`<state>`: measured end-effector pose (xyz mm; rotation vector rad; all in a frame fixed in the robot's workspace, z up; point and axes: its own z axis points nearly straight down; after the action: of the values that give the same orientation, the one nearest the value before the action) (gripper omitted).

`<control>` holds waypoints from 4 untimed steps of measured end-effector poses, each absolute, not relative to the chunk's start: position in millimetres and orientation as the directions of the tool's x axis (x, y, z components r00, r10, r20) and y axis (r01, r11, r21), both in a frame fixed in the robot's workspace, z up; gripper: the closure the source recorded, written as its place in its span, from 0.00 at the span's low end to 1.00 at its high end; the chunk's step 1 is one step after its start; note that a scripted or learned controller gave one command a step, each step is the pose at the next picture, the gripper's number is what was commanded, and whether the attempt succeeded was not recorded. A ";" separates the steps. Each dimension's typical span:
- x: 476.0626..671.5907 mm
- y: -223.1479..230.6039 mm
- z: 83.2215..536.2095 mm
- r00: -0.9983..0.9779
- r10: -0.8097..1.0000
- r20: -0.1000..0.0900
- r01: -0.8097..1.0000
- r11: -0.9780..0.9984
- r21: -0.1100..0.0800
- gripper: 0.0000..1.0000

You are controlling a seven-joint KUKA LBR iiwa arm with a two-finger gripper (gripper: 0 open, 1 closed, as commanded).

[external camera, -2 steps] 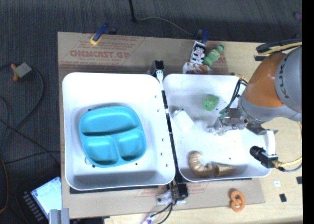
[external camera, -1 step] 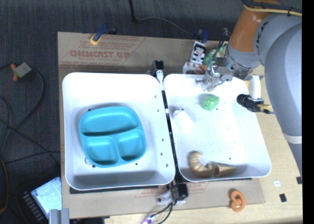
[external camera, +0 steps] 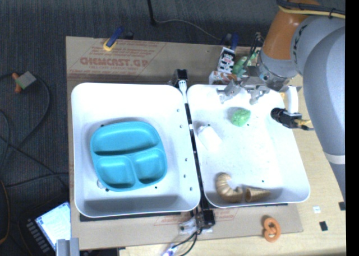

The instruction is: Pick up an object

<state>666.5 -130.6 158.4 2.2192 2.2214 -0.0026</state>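
Green lumpy object (external camera: pixel 240 117) (small, rounded) lies in the upper part of the right bin (external camera: pixel 291 171). A white piece (external camera: pixel 208 137) sits left of it; tan curved objects (external camera: pixel 233 189) rest at the bin's lower edge. Left bin (external camera: pixel 84 103) holds a blue divided tray (external camera: pixel 129 155). Gripper (external camera: pixel 241 93), fingers apart, hovers just above the green object, not touching it.

A light wooden bench top (external camera: pixel 331 215), partly covered by a brown printed cardboard sheet (external camera: pixel 123 61), carries two shallow white plastic bins side by side. The right bin (external camera: pixel 280 159) sits directly under the gripper (external camera: pixel 240 93), and the left bin (external camera: pixel 81 137) lies well to its left. A small orange ring-shaped piece (external camera: pixel 271 228) rests on the bench in front of the right bin, well below the gripper.
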 end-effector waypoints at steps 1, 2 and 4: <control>587.1 -123.5 105.6 0.000 1.000 0.000 1.000 0.000 -0.004 0.00; 587.8 -123.5 115.8 -0.001 1.000 -0.001 1.000 0.001 -0.002 1.00; 535.9 -35.0 213.2 -0.001 1.000 0.000 1.000 0.001 -0.002 1.00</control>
<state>535.9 -35.0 213.2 2.2216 2.2229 -0.0024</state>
